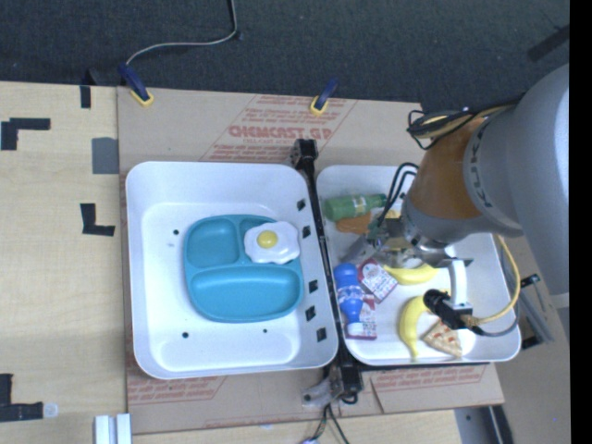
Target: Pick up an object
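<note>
Arm (481, 169) is positioned over the right bin (495, 345); gripper (393, 234) state cannot be determined. Bananas (412, 326) lie nearer than it, bottle (350, 294) left.

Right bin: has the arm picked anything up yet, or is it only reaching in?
Done: the arm reaches over the right bin; nothing looks lifted. In hand: the gripper sits low among the clutter, near a banana and the green bottle; no grasp is visible. Left: secure and raise an object. The blue plate and fried egg lie in the left bin.

One fixed overhead camera looks slantwise down on both bins (148, 276)
</note>
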`<control>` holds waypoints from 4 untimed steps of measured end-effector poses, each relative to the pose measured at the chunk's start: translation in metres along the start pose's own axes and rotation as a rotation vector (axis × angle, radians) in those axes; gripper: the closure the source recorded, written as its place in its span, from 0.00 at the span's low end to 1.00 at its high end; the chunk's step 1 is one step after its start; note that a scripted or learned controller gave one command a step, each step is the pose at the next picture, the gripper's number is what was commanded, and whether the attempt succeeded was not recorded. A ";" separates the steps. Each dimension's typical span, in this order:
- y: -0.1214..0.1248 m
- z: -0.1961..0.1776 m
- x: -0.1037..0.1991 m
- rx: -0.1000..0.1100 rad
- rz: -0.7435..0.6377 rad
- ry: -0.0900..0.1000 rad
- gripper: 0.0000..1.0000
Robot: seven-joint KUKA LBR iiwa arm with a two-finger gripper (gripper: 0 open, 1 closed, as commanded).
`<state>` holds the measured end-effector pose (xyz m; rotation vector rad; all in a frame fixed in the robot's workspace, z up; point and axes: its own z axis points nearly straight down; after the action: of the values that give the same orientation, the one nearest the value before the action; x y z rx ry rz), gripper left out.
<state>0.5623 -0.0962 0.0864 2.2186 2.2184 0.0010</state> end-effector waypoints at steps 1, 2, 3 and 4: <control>0.060 0.001 0.003 -0.002 -0.002 0.001 0.00; 0.099 0.004 -0.006 0.044 -0.005 0.005 0.00; 0.088 0.001 -0.003 0.003 -0.001 0.000 0.00; 0.088 -0.010 -0.003 0.008 -0.001 0.000 1.00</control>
<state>0.6501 -0.0992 0.0963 2.2206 2.2237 -0.0077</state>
